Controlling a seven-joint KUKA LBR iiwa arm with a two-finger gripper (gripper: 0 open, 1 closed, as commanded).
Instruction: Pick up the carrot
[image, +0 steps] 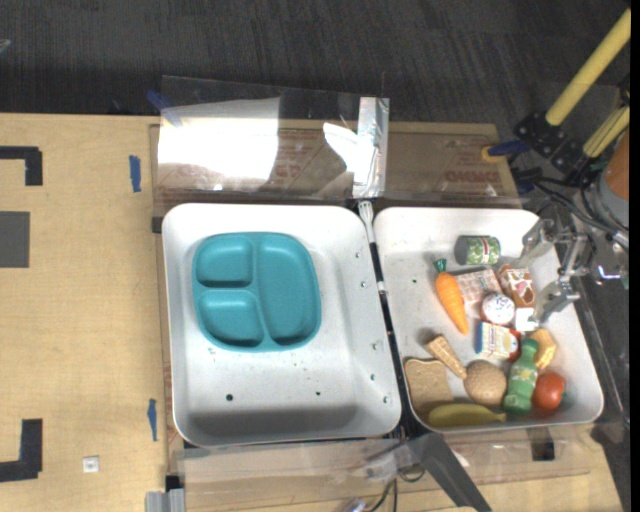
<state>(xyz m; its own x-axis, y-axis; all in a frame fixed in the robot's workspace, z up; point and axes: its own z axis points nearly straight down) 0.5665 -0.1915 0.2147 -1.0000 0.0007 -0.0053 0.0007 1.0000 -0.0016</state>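
The gripper (556, 262) hangs over the right rim of the right bin (400, 240), its two fingers spread apart with nothing between them. The carrot (451, 301) lies on the bin floor well to the left of it, apart from the fingers, green tip pointing up toward a small green can (478, 249).

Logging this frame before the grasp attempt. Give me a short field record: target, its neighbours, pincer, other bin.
target: carrot, lying in the right bin, toward its left-centre, leaf end up-left
neighbours: green can above right; small packets to its right; cracker and bread slice below
pincer: pincer at the right bin's upper right edge, apart from the carrot, holding nothing
left bin: teal divided plate in the left bin
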